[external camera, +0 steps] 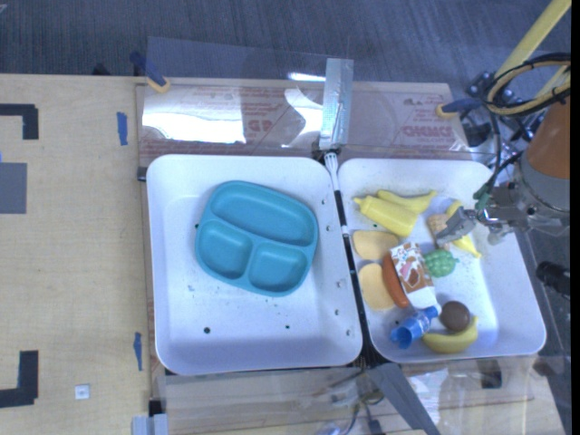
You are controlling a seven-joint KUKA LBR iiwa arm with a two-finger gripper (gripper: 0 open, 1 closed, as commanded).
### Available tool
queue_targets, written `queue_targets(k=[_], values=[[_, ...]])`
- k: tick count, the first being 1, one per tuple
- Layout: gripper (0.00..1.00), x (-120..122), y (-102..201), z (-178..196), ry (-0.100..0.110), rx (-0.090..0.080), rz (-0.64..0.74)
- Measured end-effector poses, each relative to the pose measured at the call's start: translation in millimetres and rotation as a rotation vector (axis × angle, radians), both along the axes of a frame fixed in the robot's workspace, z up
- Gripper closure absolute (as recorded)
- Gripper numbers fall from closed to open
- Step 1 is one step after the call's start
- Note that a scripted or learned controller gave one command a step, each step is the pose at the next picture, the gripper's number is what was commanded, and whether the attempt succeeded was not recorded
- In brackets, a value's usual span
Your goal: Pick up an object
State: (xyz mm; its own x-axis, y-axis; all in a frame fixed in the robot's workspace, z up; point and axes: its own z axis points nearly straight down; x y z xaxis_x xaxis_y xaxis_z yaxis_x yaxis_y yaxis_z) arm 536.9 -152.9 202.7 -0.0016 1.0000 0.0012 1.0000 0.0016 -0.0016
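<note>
The fingers (452, 224) were seen parted, with nothing clamped between them; one grey tip was pointed down and towards the red-and-white carton (410, 270), and the other was set further from it. The gripper (473, 229) was found low over the right bin (530, 308), up and to the right of the carton, close above a small yellow piece (468, 245); whether that piece was touched could not be told. No object was judged to have been lifted, so the task was assessed as being at the approach stage: closing on an object and raising it clear were both left to be done. The candidate objects were all noted around the carton: a green item (440, 263) just beside it on the right, a yellow bottle (394, 211) above it, two pale orange rounds (369, 263) against its left side, and a blue bottle (412, 326), a brown ball (455, 315) and a banana (451, 340) below it. The pile was judged crowded, and a neighbouring item could be pinched or knocked along with the one aimed for. The wrist was seen angled in from the right of the carton, with the orange band (551, 148) above it and cables trailing behind. Well to the left of the carton, a blue divided tray (256, 236) was recorded lying untouched in the left bin (165, 279).
</note>
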Motion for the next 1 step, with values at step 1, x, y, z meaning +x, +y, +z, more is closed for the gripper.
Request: queue_targets(k=[1], values=[[0.0,41.7,-27.1,-103.9,-0.011,-0.005,0.115]])
